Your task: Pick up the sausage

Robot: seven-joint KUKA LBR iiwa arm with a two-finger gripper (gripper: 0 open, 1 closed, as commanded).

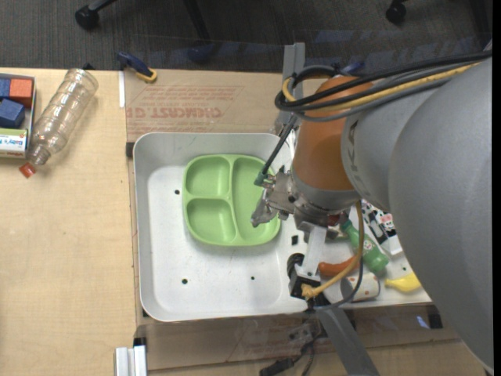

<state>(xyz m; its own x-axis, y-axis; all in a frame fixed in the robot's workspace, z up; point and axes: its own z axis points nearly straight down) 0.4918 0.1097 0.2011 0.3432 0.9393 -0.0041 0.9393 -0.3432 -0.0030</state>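
Note:
A curved orange-brown sausage (337,269) lies in the right bin, close to the wall between the two bins and partly hidden by the arm. My gripper (264,207) hangs over the left bin at the right rim of a green divided plate (223,198), well to the left of the sausage. The wrist with its orange band (321,147) covers most of the right bin. I see nothing held at the gripper.
The left bin (203,288) holds the green plate in its upper half. Beside the sausage in the right bin are a green toy (374,258), a yellow banana-like piece (405,283) and a white printed item (383,227). A clear plastic bottle (61,114) lies on the bench at far left.

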